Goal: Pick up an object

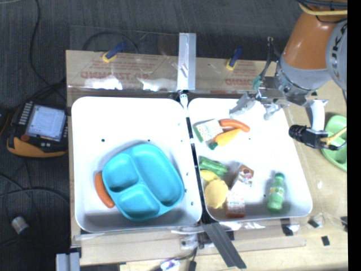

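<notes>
My two-finger gripper (256,102) hovers over the far edge of the right shallow white bin (293,168), fingers apart and clamped on nothing. The nearest item, a slim orange carrot-shaped toy (234,125), lies just beside it, touching a yellow-orange toy (225,138). A small green plastic bottle (276,191) stands near the bin's front corner

The grey arm (316,44) comes in from the right, its orange band up top and the wrist angled down and to the left. The gripper (256,101) hangs low at the end of it, fingers spread apart and pointing leftward, nothing between them.
</notes>
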Motion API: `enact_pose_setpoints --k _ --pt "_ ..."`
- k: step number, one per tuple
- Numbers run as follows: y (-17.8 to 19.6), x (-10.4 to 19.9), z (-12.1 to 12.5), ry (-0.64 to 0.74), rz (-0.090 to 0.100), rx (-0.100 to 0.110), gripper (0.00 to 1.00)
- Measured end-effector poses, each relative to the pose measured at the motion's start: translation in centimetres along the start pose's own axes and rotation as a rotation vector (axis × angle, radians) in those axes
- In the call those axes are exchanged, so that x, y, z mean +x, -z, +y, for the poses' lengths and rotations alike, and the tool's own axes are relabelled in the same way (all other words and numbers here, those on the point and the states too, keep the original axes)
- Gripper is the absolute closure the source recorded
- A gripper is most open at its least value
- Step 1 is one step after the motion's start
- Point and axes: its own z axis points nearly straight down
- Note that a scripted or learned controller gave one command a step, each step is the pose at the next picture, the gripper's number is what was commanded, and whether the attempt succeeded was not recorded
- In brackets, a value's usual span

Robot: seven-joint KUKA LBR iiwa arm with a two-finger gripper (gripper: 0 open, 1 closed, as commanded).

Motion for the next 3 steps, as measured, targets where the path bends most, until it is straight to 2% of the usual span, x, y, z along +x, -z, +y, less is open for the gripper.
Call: enact_pose_setpoints --k 1,2,3 --pt "2.8 0.0 -5.9 0.291 -0.002 -0.002 0.0" --pt "-9.7 -0.8 -1.5 0.351 0.0 0.001 0.0" --pt "-3.1 1.1 -2.8 0.423 -0.001 -0.003 0.0"
